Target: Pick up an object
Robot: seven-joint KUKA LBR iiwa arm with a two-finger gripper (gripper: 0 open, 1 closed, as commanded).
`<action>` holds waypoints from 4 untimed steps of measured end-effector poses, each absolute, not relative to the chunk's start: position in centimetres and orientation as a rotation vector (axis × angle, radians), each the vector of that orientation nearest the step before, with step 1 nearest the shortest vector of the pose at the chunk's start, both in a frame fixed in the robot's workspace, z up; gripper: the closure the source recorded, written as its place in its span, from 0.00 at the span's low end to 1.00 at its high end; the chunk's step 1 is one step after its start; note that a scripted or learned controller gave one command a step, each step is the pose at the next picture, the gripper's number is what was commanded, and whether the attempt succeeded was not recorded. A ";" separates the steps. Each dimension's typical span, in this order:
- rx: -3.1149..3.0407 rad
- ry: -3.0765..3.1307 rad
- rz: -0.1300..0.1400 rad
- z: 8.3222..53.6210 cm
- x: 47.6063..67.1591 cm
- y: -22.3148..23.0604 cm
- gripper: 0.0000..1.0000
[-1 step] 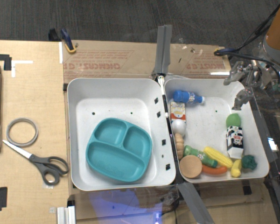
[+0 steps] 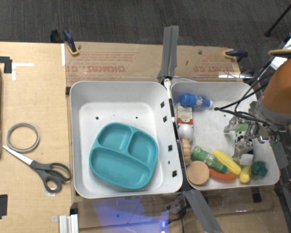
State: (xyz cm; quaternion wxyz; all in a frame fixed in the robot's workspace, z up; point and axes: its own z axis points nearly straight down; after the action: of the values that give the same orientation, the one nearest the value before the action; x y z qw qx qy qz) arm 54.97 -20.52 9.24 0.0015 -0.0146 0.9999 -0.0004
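Note:
My gripper hangs low over the right side of the right bin, under the orange band of the arm. Its tip is just above a small white piece and close to the yellow corn cob. Along the front of that bin lie a green bottle, an orange carrot, a round wooden disc, a small yellow piece and a green broccoli. A blue bottle and a white red-labelled bottle lie at its left wall.
The left bin holds a teal divided plate. On the bench to the left lie scissors and a tape roll. Cables trail from the arm over the right bin.

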 end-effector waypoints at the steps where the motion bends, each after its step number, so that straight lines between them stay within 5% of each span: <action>1: -0.235 3.101 -0.010 9.9 51.4 -14.1 0.00; 2: -0.181 3.131 -0.002 10.9 55.2 -20.8 0.00; 3: 0.040 3.136 -0.001 9.3 50.2 -20.0 0.00; 4: -0.140 3.108 -0.009 9.8 48.7 -13.5 0.00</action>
State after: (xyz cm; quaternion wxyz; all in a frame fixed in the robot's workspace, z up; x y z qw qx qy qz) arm 48.69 -13.51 9.81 0.0152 -0.0451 0.9989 -0.0027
